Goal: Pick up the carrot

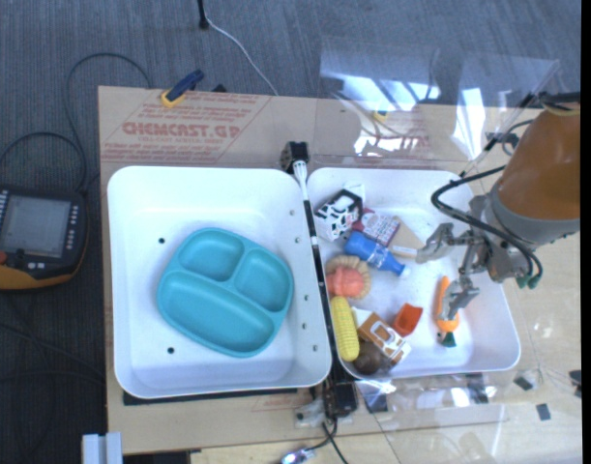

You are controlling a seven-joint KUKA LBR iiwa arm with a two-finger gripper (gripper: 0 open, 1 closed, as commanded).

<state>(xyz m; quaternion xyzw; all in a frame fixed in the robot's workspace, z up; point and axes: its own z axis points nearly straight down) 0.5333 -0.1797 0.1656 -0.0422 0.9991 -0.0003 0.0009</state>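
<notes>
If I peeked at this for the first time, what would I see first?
Probably the big turquoise plate with three sections, alone in the left bin. Next, the jumble of toy food in the right bin: a yellow corn cob, a blue bottle and an orange carrot. The robot's gripper is right over that carrot.

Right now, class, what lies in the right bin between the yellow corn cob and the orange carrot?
In the camera view, a small orange block lies between corn cob and carrot.
</notes>
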